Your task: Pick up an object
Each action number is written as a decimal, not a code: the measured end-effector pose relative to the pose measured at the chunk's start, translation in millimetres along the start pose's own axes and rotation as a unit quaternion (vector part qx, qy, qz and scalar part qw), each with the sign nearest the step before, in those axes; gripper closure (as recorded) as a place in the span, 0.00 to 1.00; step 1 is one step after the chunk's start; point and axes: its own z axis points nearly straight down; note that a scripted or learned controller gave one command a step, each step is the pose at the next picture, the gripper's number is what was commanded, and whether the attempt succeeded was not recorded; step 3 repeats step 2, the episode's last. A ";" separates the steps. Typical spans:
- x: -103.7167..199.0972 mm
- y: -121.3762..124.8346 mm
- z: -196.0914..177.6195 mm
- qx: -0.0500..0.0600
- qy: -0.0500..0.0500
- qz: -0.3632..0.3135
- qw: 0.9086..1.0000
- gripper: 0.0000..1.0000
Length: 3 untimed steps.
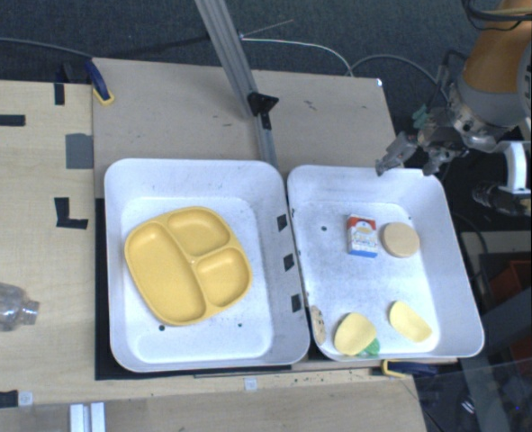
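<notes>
At the far left edge a clear plastic bottle [3, 304] lies on the desk [31, 232], outside both bins. The left white bin [117, 331] holds a yellow three-compartment plastic tray [186, 264], lying flat. The right white bin [459, 313] keeps the likely targets spread apart for easy grasping: a small red-and-white carton [363, 237] whose print is unreadable, touching a tan round disc [400, 239], and two yellow lumps [355, 333] [410, 321] lower down. The gripper [412, 154] hovers above the bin's upper right corner, its fingers apparently spread, pinching nothing.

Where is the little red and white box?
The little box lies in the right bin, toward its far side, touching or nearly touching the round tan disc on its right.
</notes>
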 end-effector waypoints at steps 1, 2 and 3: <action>-17.5 45.6 71.4 0.005 0.000 0.002 1.000 0.00; -46.1 40.4 170.8 0.022 0.008 0.005 1.000 0.00; -46.1 40.4 170.8 0.022 0.008 0.005 1.000 0.00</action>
